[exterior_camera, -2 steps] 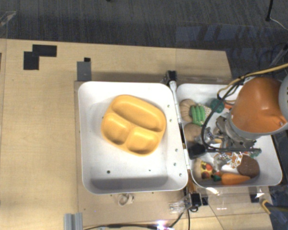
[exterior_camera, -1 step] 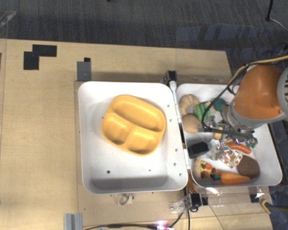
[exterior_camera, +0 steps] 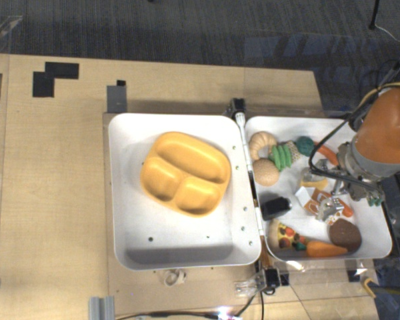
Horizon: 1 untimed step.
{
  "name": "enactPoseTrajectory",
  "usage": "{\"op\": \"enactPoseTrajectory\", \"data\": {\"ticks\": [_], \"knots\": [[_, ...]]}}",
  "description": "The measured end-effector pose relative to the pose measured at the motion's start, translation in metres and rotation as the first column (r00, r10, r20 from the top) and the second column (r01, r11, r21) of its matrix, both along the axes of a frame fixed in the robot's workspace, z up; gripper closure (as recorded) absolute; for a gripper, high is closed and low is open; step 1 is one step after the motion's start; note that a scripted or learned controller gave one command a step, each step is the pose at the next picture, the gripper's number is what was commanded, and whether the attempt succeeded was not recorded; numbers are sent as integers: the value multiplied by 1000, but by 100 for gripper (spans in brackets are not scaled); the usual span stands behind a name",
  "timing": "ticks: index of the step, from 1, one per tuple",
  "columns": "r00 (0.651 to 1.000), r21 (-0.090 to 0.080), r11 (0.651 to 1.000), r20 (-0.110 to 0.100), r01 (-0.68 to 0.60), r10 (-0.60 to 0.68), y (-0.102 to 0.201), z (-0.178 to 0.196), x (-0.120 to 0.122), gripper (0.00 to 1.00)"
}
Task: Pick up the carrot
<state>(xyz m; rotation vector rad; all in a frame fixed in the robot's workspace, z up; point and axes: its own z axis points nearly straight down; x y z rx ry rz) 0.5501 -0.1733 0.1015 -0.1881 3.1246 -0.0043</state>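
Orange carrot (exterior_camera: pixel 325 249) lies lengthwise left-right, tip rightward

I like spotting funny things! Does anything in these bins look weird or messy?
Nothing is spilled or broken. The odd part: one big yellow bread-shaped thing has the left bin to itself, while the carrot and other toys crowd the right bin.
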Motion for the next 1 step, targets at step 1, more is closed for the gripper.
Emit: {"op": "enactPoseTrajectory", "data": {"ticks": [1], "knots": [[1000,2,1000,4,-14,14,71,-12,-10,0]]}}
